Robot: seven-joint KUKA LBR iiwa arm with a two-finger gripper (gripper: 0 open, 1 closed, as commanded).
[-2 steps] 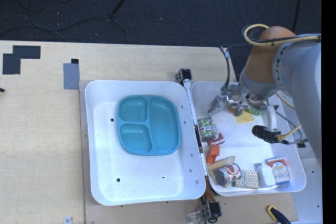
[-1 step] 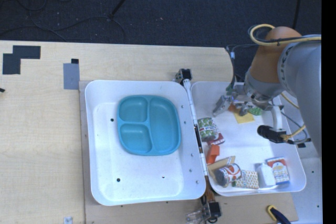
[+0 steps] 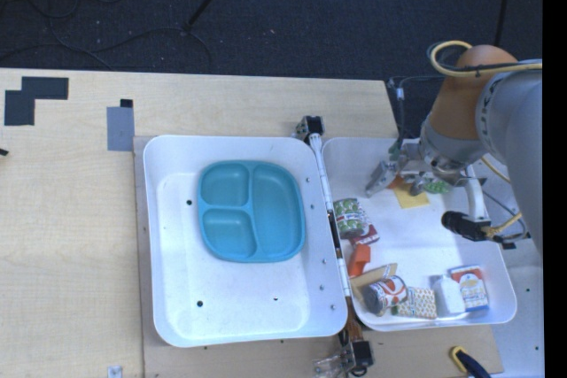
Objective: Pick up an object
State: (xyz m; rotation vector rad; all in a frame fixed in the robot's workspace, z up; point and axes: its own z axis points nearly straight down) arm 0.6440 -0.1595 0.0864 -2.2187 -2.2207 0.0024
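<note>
Teal divided plate (image 3: 251,211) in left white bin (image 3: 168,279); grey tape patches (image 3: 120,127) on wooden bench (image 3: 62,235); dark carpet (image 3: 221,4) beyond.

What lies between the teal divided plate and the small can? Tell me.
In the camera view, the bins' adjoining rims lie between the teal divided plate and the small can.

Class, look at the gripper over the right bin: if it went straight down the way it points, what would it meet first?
Probably the yellow piece just below the gripper; after that, the right bin floor. Depth is unclear from this slanted view.
</note>
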